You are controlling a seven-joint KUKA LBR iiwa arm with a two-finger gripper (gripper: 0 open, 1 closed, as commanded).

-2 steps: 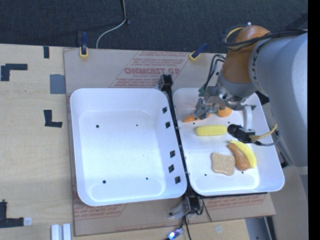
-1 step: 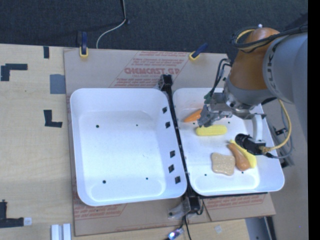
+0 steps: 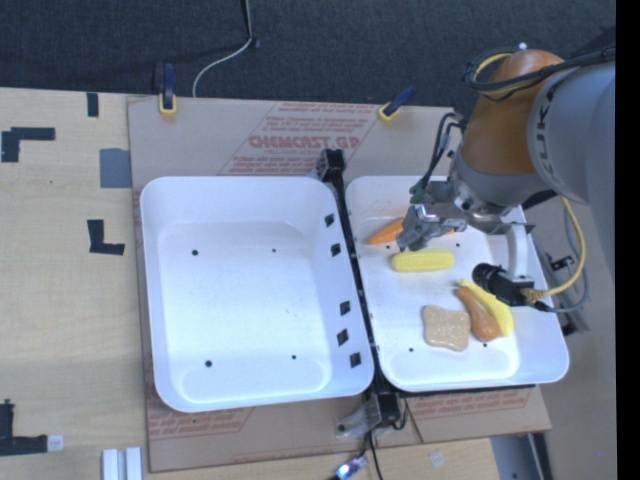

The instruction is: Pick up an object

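Orange carrot (image 3: pixel 383 234) lies under the gripper (image 3: pixel 416 230) in the right bin (image 3: pixel 540 368), beside yellow corn (image 3: pixel 421 261); I cannot tell how its jaws stand.

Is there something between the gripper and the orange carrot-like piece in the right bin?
Nothing visible does. The gripper sits directly at the right end of the orange piece; the yellow corn lies below it, off to the side.

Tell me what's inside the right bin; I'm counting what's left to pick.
The right bin holds a yellow corn-like piece, a tan bread-like piece, and an orange and yellow pair. An orange piece is partly covered by the tool.
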